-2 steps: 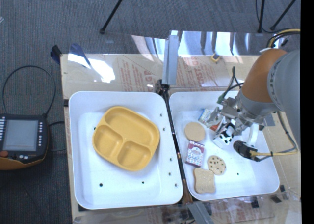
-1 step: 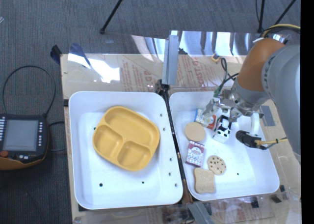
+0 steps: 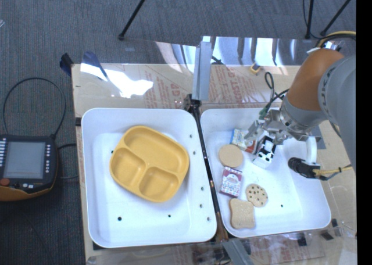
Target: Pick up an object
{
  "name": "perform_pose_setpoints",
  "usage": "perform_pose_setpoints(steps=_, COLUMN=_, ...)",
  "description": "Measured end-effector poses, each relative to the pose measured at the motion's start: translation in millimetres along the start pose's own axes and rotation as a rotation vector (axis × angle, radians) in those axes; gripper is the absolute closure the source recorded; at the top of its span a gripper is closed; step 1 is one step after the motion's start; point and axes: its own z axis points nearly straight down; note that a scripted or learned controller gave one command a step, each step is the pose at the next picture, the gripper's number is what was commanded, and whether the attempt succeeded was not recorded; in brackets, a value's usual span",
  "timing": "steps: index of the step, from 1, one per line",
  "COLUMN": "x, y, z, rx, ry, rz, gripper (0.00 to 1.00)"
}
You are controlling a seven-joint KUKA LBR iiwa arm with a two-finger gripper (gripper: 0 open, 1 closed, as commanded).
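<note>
My gripper (image 3: 264,135) hangs low over the upper middle of the right bin (image 3: 302,211), reaching in from the right under the orange wrist band. Directly beneath and touching its tip is a small black-and-white cow-patterned carton (image 3: 266,152). A blue-and-white packet (image 3: 239,138) lies just to the gripper's left. Nearer the bin's left side lie a round tan biscuit (image 3: 231,156), a pink box (image 3: 231,182), a chocolate-chip cookie (image 3: 256,194) and a slice of toast (image 3: 242,214).
The left bin (image 3: 99,223) holds a yellow divided plate (image 3: 150,163). A metal post (image 3: 201,72) rises behind the divider between the bins. A black fitting with a yellow cable (image 3: 303,167) hangs to the right of the gripper. A teach pendant (image 3: 23,162) lies on the floor, far left.
</note>
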Motion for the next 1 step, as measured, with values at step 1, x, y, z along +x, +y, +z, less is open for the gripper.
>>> perform_pose_setpoints(steps=1, x=-5.1, y=-1.3, z=-0.3, rx=-0.002, ry=-0.002, rz=0.093, gripper=0.00)
